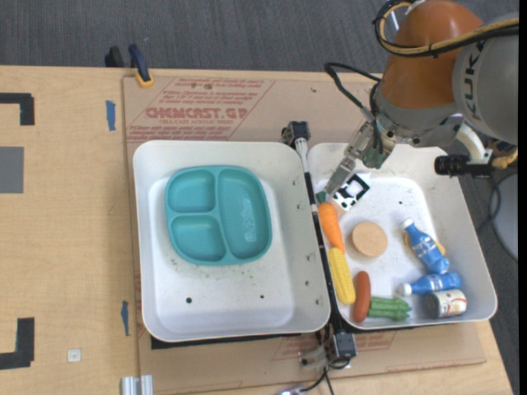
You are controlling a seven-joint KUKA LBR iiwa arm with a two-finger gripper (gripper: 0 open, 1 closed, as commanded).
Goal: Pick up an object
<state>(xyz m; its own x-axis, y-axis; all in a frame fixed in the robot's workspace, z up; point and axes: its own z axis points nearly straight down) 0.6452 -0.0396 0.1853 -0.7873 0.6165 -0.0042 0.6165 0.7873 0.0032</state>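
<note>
My gripper [338,183] reaches down and to the left over the far left corner of the right bin [476,245]. It hangs just above the top end of an orange carrot [330,224] that lies along the bin's left wall. A black-and-white tag [354,190] sits right beside the gripper. Below the carrot lie a yellow corn cob [341,275] and a red sausage [361,295]. A round tan disc [370,239] rests mid-bin. Nothing shows as held.
The right bin also holds two blue bottles [425,247] [433,284], a small can [450,304] and a green vegetable [387,307] near its front. A teal divided plate [219,214] lies in the left bin [156,303]. The grey and orange arm [428,52] looms over the back right.
</note>
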